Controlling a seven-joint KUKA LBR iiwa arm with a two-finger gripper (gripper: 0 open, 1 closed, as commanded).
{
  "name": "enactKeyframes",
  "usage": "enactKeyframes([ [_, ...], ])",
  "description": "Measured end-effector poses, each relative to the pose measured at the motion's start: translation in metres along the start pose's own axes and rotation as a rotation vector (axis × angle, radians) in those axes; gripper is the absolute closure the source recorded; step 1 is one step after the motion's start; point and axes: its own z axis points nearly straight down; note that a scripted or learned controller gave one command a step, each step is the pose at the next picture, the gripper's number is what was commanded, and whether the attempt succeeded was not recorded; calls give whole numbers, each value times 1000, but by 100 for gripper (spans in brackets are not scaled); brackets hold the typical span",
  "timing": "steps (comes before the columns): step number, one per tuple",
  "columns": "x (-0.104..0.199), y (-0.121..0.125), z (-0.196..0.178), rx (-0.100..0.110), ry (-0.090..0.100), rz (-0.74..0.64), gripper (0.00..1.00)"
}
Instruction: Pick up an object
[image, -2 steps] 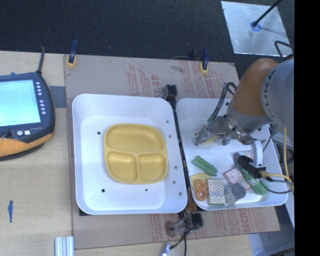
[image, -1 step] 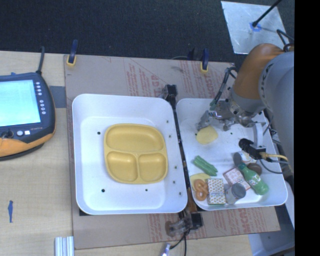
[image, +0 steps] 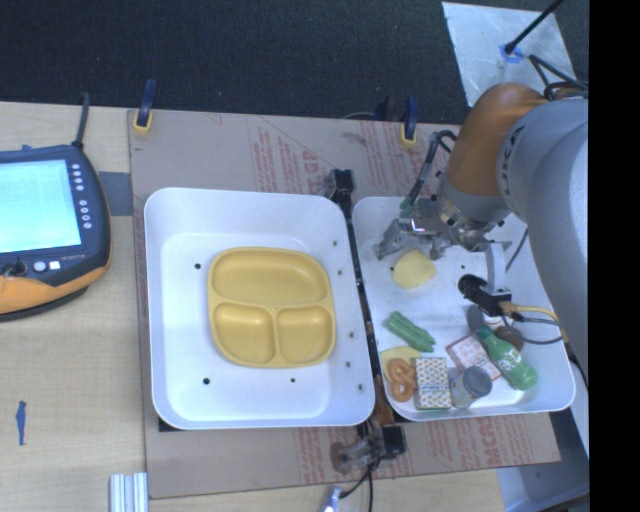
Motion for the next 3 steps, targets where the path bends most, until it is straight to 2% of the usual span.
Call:
enactKeyframes([
  [1, -14, 9, -1, -3, -1, 2, 0],
  [2, -1, 2, -3, 0, 0, 0, 0],
  [3, -17, -15, 0, 0, -1, 2, 0],
])
